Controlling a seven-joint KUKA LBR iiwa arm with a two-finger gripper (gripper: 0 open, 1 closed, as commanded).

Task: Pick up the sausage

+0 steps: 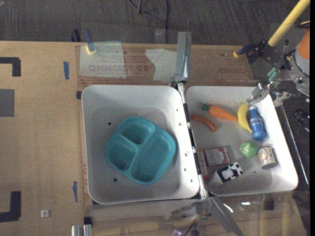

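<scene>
1. We see a desk (39, 146) of pale brown board, marked with black corner shapes at its left edge and short strips of blue tape.
2. Beyond the far edge of the desk lies grey carpet (74, 9), with dark cables looping across it.
3. Two shallow white bins sit side by side on the desk. The left bin (98, 102) holds a teal divided plate (141, 150), lying tilted to the bin's sides.
4. The right bin (283, 176) holds the sausage (204, 122), reddish and lying slantwise near the dividing wall, just beside a carrot (219, 113).
5. Further right in that bin are a banana (242, 117) touching a blue bottle (256, 123), a green round fruit (248, 149), a small can (267, 157), a flat packet (216, 156) and a black-and-white toy (230, 172).
6. The jaws (261, 93) hang at the far right corner of the right bin, well apart from the sausage; we cannot tell how far open they are, and nothing shows between them.
7. A yellow rod (290, 18) slants in the upper right.
</scene>
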